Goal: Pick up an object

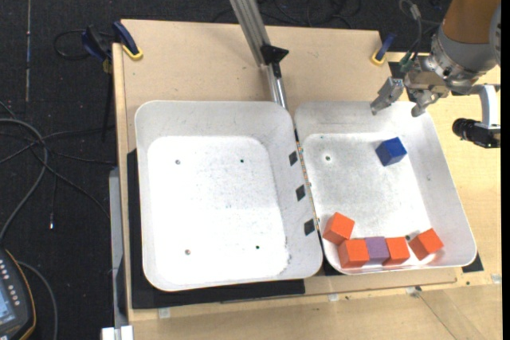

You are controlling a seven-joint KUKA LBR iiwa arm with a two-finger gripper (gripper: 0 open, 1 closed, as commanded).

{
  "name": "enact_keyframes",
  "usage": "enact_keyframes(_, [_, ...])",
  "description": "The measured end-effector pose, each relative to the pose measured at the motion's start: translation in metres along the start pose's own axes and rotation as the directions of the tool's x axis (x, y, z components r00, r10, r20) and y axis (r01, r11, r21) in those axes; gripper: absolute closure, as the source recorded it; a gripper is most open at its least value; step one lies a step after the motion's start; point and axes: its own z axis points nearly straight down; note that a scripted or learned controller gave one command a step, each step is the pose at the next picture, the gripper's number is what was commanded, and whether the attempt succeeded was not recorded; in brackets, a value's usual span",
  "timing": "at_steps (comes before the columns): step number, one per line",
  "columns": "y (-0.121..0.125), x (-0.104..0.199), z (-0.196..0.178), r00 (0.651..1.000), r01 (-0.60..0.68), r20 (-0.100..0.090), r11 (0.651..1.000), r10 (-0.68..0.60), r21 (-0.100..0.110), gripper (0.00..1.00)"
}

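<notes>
A blue cube [390, 151] lies alone in the upper part of the right bin [450, 187]. Along that bin's near edge sit several blocks: an orange one [339, 227], another orange [354, 252], a purple one [375, 249], an orange one [396, 249] and an orange one [428, 243]. My gripper [402, 101] hangs above the bin's far rim, up and slightly right of the blue cube. Its two fingers are spread apart and nothing sits between them.
The left bin [151, 171] lies beside the right one, with black clips along their shared edge. A metal pole [243, 0] slants in from the top to the bins' junction. Clamps sit at the bench's far corners.
</notes>
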Motion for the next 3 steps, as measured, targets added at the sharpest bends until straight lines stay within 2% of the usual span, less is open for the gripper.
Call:
enact_keyframes(1, [-0.019, -0.046, 0.101, 1.0, -0.007, -0.001, 1.0, 0.007, 0.008, 0.0])
enact_keyframes(2, [-0.003, -0.034, 0.131, 1.0, 0.0, -0.001, 1.0, 0.0, 0.0, 0.0])
enact_keyframes(3, [-0.021, -0.004, 0.073, 1.0, 0.001, -0.002, 1.0, -0.001, -0.003, 0.0])
